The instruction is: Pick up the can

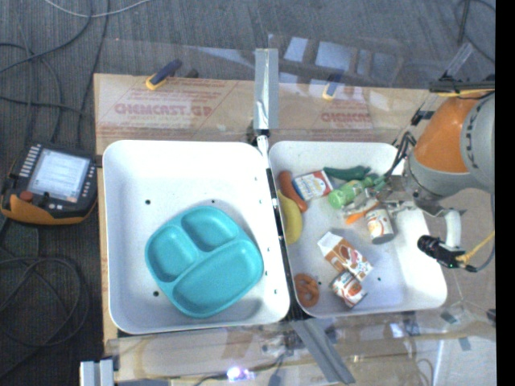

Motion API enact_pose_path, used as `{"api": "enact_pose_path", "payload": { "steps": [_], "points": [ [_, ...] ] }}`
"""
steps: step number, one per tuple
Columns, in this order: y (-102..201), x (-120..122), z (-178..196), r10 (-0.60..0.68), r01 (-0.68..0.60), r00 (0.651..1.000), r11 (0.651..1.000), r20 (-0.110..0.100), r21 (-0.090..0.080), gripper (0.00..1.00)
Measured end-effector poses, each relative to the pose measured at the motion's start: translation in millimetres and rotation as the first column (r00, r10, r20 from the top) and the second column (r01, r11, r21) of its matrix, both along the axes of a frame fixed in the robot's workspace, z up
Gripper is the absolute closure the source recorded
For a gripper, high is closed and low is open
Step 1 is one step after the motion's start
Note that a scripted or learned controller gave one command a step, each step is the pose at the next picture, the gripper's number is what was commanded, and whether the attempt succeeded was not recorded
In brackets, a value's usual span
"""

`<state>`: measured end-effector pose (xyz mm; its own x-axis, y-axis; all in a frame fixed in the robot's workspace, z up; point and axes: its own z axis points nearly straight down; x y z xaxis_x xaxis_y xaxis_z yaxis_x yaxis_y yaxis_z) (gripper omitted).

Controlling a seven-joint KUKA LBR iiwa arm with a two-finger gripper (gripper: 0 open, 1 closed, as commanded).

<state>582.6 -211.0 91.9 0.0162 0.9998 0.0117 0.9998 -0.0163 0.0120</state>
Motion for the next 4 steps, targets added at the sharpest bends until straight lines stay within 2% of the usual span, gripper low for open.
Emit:
{"api": "enact_pose_path", "payload": {
  "steps": [1,2,3,4],
  "points": [
    [-3.5,-0.6,8.5,-0.002,0.002,1.0,1.0,0.003,-0.011,1.0],
    [-1.3,-0.1,8.4,0.001,-0.001,1.0,1.0,0.002,-0.008,0.0],
    [-3.7,-71.2,44.9,0.081,-0.081,0.997,0.997,-0.015,-0.011,0.0],
    [-3.8,-62.9,5.2,0.08,-0.08,0.997,0.997,-0.01,-0.004,0.0]
  ]
}}
